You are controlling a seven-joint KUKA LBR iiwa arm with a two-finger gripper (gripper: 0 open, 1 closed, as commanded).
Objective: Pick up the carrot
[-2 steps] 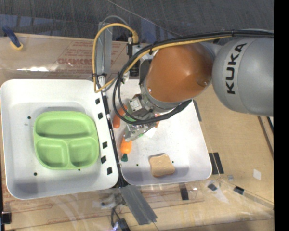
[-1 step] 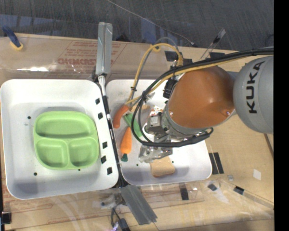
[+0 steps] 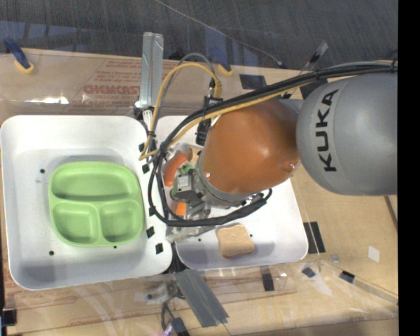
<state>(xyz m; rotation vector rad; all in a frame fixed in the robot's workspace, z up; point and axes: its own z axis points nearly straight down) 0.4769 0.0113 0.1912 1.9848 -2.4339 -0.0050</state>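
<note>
- Currently I judge the pick unfinished: the carrot (image 3: 173, 168) lies in the right bin (image 3: 283, 247), near its left wall, and I see nothing lifted.
- My gripper (image 3: 185, 198) sits low over that bin, under the orange wrist band (image 3: 248, 149); how it is set, I cannot tell.
- Orange of the carrot shows just beside the tool, at its left edge, partly hidden.
- Apart from these, a tan sponge-like piece (image 3: 234, 241) lies nearer the front, and a green tray (image 3: 94, 203) fills the left bin (image 3: 21, 187).

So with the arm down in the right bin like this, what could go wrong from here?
The orange carrot lies mostly hidden under the grey-and-orange arm, so a missed grasp is plausible. The loose black and yellow cables hang near it and might snag. The tan sponge-like block lies nearby and could get bumped.
</note>
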